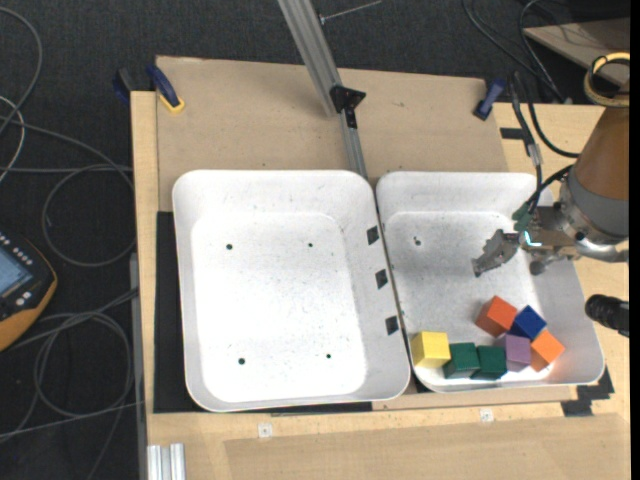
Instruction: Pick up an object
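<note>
From my remote seat, the left bin (275, 288) lay bare apart from a few dark specks on its floor, so nothing had been delivered there. Moving across to the right bin (440, 218), all the blocks sat bunched along its near edge: a yellow block (432, 348) at the left end, two green blocks (476, 360) just beside it, then an orange-red block (494, 315), a blue block (530, 322), a purple block (518, 349) and an orange block (547, 347) packed closely together. The gripper (497, 252) hung over the bin floor, farther from me than the cluster and apart from it, and I saw no block between its fingers; how far they were parted I could not tell. I judged the pick as not yet made: approach, closing on a block and lift all remained.
</note>
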Available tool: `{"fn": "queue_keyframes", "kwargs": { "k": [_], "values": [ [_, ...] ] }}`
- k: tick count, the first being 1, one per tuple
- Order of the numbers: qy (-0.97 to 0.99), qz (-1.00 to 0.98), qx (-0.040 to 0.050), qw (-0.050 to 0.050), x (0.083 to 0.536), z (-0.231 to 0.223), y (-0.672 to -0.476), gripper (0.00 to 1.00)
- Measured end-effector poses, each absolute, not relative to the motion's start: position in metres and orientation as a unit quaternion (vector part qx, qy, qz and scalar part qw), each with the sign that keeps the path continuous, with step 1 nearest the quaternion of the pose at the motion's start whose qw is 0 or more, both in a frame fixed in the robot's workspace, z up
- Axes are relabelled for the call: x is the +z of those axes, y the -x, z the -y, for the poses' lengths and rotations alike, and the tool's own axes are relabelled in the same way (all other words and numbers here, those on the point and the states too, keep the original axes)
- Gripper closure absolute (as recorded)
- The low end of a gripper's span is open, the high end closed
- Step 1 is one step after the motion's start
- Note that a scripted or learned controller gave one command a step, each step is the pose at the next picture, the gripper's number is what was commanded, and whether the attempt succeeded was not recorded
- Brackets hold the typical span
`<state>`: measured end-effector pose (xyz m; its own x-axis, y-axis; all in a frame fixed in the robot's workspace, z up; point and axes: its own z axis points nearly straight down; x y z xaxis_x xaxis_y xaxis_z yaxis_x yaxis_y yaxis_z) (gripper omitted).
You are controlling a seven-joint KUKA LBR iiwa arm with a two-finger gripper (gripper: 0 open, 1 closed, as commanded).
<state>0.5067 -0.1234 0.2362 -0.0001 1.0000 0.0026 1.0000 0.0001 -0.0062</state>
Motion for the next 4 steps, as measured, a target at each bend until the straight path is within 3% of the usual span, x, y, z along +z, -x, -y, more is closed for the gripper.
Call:
{"fn": "queue_keyframes", "kwargs": {
  "k": [1,2,3,4],
  "values": [
    [0.707,0.707,-0.0003,0.001,0.238,0.124,-0.508,0.0],
    [0.707,0.707,0.002,0.004,0.179,0.128,-0.5,0.0],
    [0.708,0.707,-0.001,-0.003,0.12,0.127,-0.503,0.0],
    [0.709,0.705,-0.0027,-0.01,0.109,0.133,-0.508,0.0]
  ]
}}
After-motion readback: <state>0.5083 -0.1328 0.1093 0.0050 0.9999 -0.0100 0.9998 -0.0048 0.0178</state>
